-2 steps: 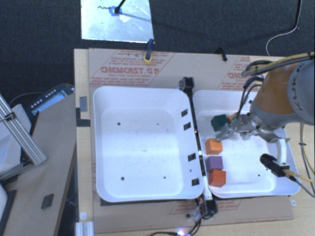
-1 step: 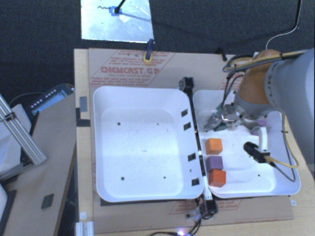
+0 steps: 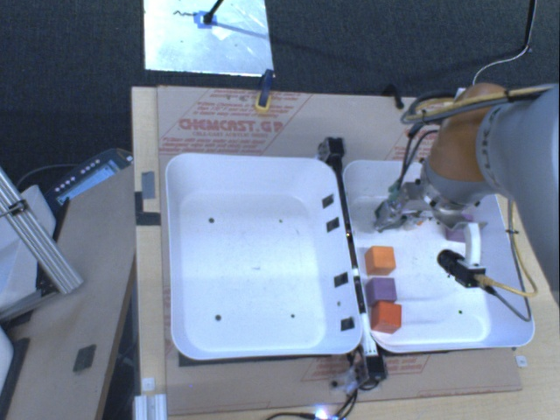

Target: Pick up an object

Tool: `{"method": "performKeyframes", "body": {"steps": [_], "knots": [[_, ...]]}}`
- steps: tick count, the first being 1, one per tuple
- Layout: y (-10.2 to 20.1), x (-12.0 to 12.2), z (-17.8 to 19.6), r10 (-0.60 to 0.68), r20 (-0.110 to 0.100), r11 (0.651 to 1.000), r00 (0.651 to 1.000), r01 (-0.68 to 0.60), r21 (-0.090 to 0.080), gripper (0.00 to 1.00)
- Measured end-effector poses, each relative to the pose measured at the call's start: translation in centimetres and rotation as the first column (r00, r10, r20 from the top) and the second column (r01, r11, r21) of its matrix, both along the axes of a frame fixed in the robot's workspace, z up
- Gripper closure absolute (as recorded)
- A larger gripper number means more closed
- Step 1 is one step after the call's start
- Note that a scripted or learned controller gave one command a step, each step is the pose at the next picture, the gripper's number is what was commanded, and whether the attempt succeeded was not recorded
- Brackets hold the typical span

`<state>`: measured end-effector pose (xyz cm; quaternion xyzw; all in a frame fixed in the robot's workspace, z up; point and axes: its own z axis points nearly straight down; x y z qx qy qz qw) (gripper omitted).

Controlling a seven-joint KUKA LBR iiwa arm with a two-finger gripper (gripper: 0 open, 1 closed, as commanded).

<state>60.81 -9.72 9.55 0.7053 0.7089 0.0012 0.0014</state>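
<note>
The gripper (image 3: 395, 215) hangs low in the right bin (image 3: 437, 331), and whether it is spread or closed I cannot tell. Just below it sits a matte orange block (image 3: 380, 259), then a purple block (image 3: 381, 289) and a red-orange cube (image 3: 386, 316), all square-edged. Packed against the divider, they could slip or jam.

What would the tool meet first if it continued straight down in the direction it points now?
Probably the bare floor of the right bin. The tool points down over open white floor near the bin's far side; the orange block lies nearer the camera, seemingly off that line. Depth is hard to judge from this slant.
</note>
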Motion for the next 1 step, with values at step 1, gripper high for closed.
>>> {"method": "performKeyframes", "body": {"steps": [1], "knots": [[0.29, 2.07, -1.13, 0.0, -0.001, 1.0, 1.0, 0.0, 0.001, 1.0]]}}
